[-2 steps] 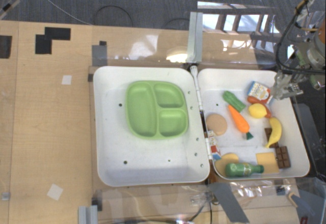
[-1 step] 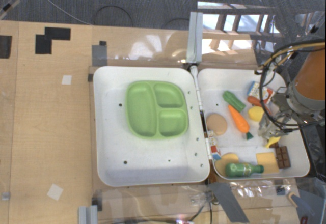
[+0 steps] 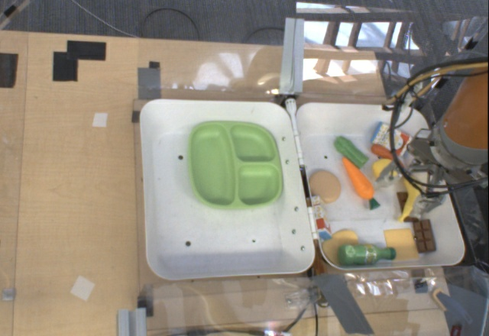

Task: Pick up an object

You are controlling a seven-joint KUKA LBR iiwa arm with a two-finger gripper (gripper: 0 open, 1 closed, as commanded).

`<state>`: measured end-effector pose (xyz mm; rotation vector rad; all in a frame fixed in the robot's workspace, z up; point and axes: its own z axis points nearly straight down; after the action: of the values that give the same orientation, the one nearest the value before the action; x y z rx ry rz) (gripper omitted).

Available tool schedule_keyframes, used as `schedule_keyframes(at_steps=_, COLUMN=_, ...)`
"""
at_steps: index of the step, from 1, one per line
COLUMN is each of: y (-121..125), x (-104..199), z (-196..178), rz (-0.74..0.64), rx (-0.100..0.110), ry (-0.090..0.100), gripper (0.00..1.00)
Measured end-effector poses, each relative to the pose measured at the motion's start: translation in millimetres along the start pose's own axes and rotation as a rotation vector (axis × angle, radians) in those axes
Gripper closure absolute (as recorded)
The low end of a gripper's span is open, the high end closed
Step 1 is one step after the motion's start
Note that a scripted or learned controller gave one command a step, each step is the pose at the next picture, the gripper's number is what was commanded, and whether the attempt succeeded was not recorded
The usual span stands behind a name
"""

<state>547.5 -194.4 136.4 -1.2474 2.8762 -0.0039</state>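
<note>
The camera view looked down on a pale wooden counter (image 3: 69,197) carrying two shallow white bins side by side. At the far left, black shapes (image 3: 78,58) were marked on the counter surface. The left bin (image 3: 176,243) held a green divided plate (image 3: 234,164), lying flat near the bin's middle, with three compartments facing up. The right bin (image 3: 348,193) held a scatter of toy foods. Near its left wall sat a round tan piece (image 3: 325,187), and below it, along the front edge, a green bottle (image 3: 365,253) lay on its side. Further right, a green cucumber-like piece (image 3: 351,150) lay just above an orange carrot (image 3: 359,179), both slanting down to the right. A pale yellow cheese-like block (image 3: 399,239) lay beside a brown chocolate bar (image 3: 424,234) in the front right corner. The arm (image 3: 464,117) reached in from the right, its jaws (image 3: 416,193) low over the right side of that bin, close to a yellow banana-like piece (image 3: 409,205); whether they were apart or together could not be told.
</note>
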Motion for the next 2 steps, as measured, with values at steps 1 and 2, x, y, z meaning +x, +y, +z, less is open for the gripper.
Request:
schedule_keyframes(at_steps=1, y=44, x=-43, z=45, rz=-0.024, rx=0.009, ry=-0.007, gripper=0.00)
schedule_keyframes(at_steps=2, y=0, x=-57, z=47, rz=0.066, rx=0.008, ry=-0.007, gripper=0.00)
